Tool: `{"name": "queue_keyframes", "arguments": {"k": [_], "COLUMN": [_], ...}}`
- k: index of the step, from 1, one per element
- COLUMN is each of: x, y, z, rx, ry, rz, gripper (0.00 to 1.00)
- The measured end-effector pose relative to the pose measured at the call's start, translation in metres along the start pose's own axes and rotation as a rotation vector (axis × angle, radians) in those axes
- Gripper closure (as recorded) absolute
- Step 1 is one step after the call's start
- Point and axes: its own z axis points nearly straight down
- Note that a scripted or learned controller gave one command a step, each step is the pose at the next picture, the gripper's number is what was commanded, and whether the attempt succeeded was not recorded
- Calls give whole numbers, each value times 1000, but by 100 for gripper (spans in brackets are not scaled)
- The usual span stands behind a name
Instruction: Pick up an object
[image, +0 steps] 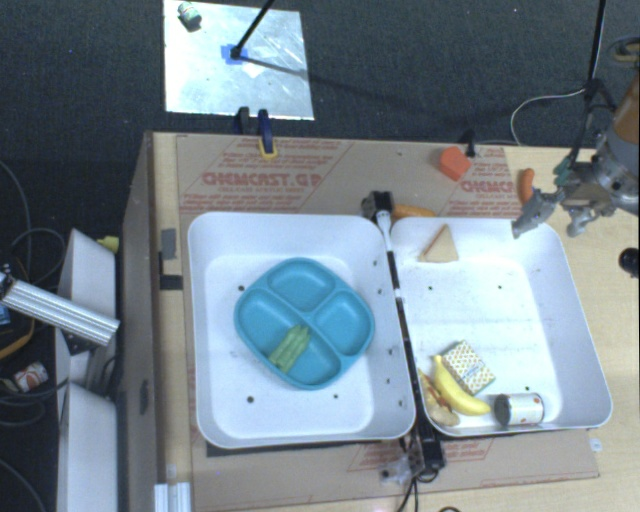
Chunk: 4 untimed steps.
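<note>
Gripper (556, 214) hangs over the top right rim of the right bin (590, 345), fingers spread and holding nothing; pickable stuff is well apart, banana (458, 391), patterned box (468, 367) and small can (518, 408) jammed into the near corner; my guess, fingers hit the wall or nudge a neighbour.

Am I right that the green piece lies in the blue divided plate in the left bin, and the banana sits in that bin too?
Not quite. The green piece does lie in the blue divided plate in the left bin, but the camera view shows the banana in the right bin, near its front edge.
</note>
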Motion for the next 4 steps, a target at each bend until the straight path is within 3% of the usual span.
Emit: {"name": "queue_keyframes", "arguments": {"k": [1,2,3,4], "x": [16,64,89,88], "y": [45,44,52,54], "z": [71,97,194,182], "rx": [2,0,4,-2], "ry": [1,1,2,1], "rz": [-2,-3,-2,-3], "gripper": [0,0,0,100]}}
